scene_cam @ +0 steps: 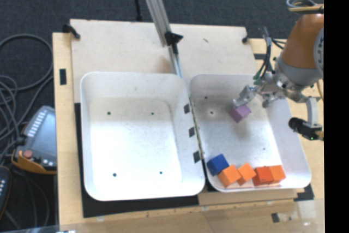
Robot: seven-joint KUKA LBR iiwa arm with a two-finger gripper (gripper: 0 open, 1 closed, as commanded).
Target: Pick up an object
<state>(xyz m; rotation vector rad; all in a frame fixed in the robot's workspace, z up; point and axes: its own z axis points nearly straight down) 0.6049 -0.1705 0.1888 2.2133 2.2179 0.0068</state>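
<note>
your gripper (245, 100) hangs over the right bin (289, 133), its fingers pinching the purple block (240, 112) in that bin's upper middle. a blue block (217, 163) and orange blocks (253, 173) line the near wall.

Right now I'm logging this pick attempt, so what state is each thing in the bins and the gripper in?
gripper: over the right bin, fingers at the purple block
purple block: at the fingertips, grasp unclear
blue block: lying at the right bin's near edge
orange blocks: in a row beside the blue block
left bin: white, bare floor
</note>
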